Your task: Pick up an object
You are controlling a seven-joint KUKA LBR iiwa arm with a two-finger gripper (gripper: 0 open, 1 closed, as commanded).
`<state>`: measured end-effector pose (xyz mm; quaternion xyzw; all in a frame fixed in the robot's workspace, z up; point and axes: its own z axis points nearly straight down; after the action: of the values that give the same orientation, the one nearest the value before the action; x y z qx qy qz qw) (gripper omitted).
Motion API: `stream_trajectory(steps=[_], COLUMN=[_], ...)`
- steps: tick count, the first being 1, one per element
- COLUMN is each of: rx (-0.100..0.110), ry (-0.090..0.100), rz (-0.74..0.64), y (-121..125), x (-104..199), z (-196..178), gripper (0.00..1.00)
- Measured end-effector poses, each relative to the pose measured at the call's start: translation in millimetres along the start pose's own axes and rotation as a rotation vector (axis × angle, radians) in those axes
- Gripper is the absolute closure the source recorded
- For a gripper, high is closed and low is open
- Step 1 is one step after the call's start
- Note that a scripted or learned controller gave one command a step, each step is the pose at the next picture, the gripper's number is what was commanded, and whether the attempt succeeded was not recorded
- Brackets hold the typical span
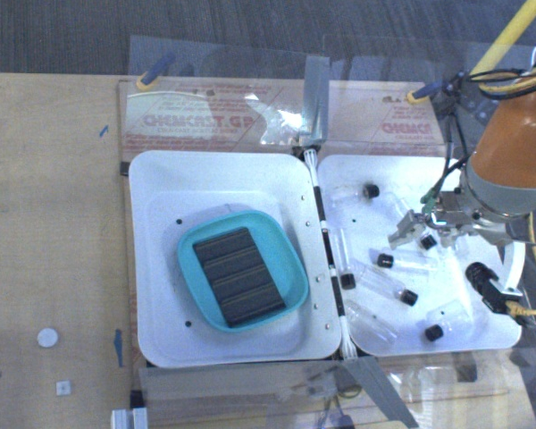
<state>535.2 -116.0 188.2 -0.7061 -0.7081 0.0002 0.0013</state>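
Observation:
The right bin (375,172) holds several small clear vials with black caps, among them one at the back (371,189), one mid-bin (385,260) and one near the front (433,332). My gripper (422,232) hangs low over the right half of this bin, under the orange-banded wrist. Its fingers (402,231) stand spread open. A black-capped vial (427,242) lies just beneath the fingertips, and I cannot tell whether they touch it. Nothing is lifted.
In the left bin (152,239), a teal dish (286,257) carries a black ribbed block (238,275). Cables and a black fitting (484,284) hang by the arm at the right bin's right side. Taped plastic sheets lie behind both bins.

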Motion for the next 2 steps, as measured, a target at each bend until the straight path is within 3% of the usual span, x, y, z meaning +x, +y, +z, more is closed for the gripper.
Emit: stream_trajectory(steps=[1, 2], rx=[-0.005, -0.023], ry=[-0.003, 0.0], rz=[-0.05, -0.076], y=[24.5, 33.9], x=[-50.4, -72.1], z=[28.4, 82.3], gripper=[0.0, 0.0])
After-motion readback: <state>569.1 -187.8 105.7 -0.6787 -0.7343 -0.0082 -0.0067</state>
